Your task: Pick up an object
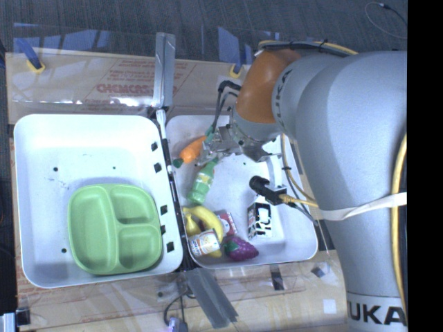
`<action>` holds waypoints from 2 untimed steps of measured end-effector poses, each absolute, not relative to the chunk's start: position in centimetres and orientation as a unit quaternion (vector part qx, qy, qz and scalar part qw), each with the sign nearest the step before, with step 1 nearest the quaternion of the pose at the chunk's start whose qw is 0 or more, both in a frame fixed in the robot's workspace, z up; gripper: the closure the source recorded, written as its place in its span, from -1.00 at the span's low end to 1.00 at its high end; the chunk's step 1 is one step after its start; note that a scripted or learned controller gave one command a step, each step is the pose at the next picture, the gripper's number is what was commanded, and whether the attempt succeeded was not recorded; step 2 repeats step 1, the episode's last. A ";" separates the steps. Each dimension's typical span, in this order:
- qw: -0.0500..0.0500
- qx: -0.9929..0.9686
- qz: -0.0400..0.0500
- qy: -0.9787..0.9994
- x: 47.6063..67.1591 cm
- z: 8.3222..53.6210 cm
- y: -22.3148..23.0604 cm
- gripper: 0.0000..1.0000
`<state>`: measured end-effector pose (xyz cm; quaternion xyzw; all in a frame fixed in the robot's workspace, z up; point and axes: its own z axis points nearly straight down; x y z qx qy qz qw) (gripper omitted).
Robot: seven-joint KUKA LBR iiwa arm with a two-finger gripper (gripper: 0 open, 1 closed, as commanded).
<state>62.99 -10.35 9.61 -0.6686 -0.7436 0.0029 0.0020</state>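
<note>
The right bin (299, 244) holds several objects. An orange carrot (191, 149) lies at its upper left, with a green bottle (201, 185) just below it. My gripper (212, 146) hangs low over the bin's upper part, right beside the carrot's right end and above the bottle's top. The wrist hides what lies under it. Lower in the bin are a yellow banana (202, 217), a small can (205, 243), a purple fruit (240, 249), a red packet (227, 223) and a black-and-white box (261, 220).
The left bin (41, 151) holds a green divided plate (114, 228) in its lower half. A metal divider (164, 71) stands between the bins at the back. The arm's large grey body (346, 151) covers the right side of the bench.
</note>
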 end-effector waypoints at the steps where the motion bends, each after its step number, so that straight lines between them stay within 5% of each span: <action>1: 0.001 -0.675 0.001 -0.737 64.4 19.0 -3.9 1.00; 2: 0.001 -0.675 0.001 -0.737 64.4 19.0 -3.9 1.00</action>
